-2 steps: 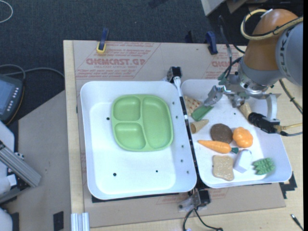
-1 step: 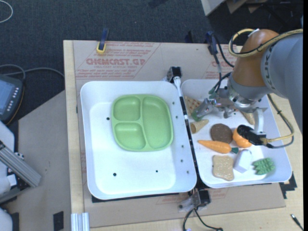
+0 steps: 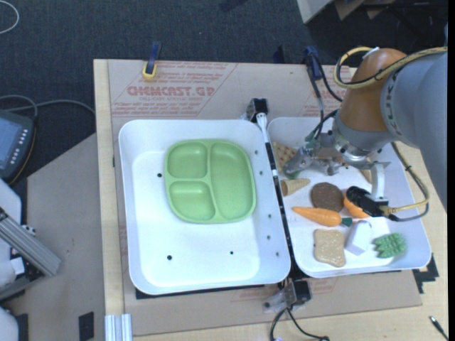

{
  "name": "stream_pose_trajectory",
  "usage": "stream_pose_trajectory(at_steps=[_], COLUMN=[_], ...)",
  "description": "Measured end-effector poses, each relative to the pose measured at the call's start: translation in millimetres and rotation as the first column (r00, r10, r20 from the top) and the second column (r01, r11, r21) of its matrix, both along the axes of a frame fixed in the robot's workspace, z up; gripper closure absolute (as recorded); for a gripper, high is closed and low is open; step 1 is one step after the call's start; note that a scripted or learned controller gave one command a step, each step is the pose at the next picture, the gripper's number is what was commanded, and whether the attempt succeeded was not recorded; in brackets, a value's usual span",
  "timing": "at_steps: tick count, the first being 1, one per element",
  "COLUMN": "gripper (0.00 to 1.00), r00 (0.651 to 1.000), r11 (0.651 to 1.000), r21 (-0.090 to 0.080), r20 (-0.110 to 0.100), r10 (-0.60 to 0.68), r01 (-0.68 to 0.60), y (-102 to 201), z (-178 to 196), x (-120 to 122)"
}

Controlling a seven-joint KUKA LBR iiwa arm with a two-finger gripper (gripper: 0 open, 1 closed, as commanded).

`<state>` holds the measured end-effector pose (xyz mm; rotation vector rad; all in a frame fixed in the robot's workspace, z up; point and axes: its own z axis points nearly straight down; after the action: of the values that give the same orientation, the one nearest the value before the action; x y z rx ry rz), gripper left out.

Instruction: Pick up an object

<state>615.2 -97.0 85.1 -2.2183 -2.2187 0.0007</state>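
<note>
Camera view has the pincer [image 3: 321, 159] low over the upper part of the right bin [image 3: 419, 251], right of center in the frame. Can't tell its state from this angle.

Nothing looks lifted, so I'd call this the reach-in step. Nearest candidates: a cone-shaped piece [image 3: 294, 186] just below it and a brown round patty [image 3: 326, 195]. Further down-right sit a carrot [image 3: 318, 217], a toast slice [image 3: 330, 248], a pale block [image 3: 357, 236] and a green leafy toy [image 3: 388, 245]. The green divided plate [image 3: 210, 180] sits in the left bin [image 3: 142, 254].

Next move probably needs centering over one item before dropping.
</note>
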Motion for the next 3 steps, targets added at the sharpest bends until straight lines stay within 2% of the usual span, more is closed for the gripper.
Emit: stream_pose_trajectory(at_steps=[1, 2, 3], gripper=[1.00, 1.00, 1.00], r00=[1.000, 1.000, 1.000], r11=[1.000, 1.000, 1.000], r21=[0.000, -0.004, -0.004], r20=[0.005, 0.005, 0.006], r10=[0.000, 0.000, 0.001], r01=[0.000, 0.000, -0.001], y=[0, 0, -5], z=[11, 52, 105], x=[2, -1, 9])
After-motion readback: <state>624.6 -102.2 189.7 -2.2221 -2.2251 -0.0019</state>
